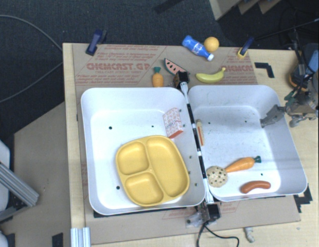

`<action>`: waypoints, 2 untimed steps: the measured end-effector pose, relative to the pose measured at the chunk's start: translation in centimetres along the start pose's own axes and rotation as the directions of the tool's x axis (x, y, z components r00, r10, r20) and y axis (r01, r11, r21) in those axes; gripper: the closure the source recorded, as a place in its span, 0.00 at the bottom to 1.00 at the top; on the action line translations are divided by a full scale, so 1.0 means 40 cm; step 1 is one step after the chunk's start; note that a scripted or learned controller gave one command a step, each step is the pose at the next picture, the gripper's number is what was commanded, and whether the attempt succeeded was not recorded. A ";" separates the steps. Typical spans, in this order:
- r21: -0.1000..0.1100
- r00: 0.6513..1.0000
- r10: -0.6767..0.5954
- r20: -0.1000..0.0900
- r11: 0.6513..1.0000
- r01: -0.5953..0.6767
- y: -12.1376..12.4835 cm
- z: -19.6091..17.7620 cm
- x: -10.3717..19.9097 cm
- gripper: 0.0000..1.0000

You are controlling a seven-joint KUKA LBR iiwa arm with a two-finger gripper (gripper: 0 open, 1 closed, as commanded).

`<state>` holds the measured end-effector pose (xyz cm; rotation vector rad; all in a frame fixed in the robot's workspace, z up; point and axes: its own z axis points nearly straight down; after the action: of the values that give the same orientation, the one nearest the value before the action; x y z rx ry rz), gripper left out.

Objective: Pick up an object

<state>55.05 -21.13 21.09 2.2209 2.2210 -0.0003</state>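
The right bin [236, 99] holds a carrot [241, 164], a round speckled cookie [216, 176] and a red sausage [255, 187], all near its front edge. A thin orange stick [199, 134] lies against the divider. In the left bin [98, 112] rest a yellow divided plate [152, 170] and a small pink-and-white carton [173, 122]. My gripper [273, 116] hangs over the right bin's right rim, far from the carrot and the sausage, with nothing seen in it.
Behind the bins on the bench lie a banana [211, 76], a blue bottle [196, 47], a yellow ball [211, 43], a watermelon slice [172, 66] and a small orange toy [158, 79]. Blue clamps [95, 41] [245, 47] grip the back edge.
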 end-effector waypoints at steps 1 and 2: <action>0.003 1.000 -0.002 -0.003 1.000 0.002 0.020 0.063 0.165 0.00; 0.002 1.000 0.001 -0.001 1.000 -0.001 -0.146 0.317 0.136 0.00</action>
<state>49.23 -15.68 8.42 2.2235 2.2214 -0.0013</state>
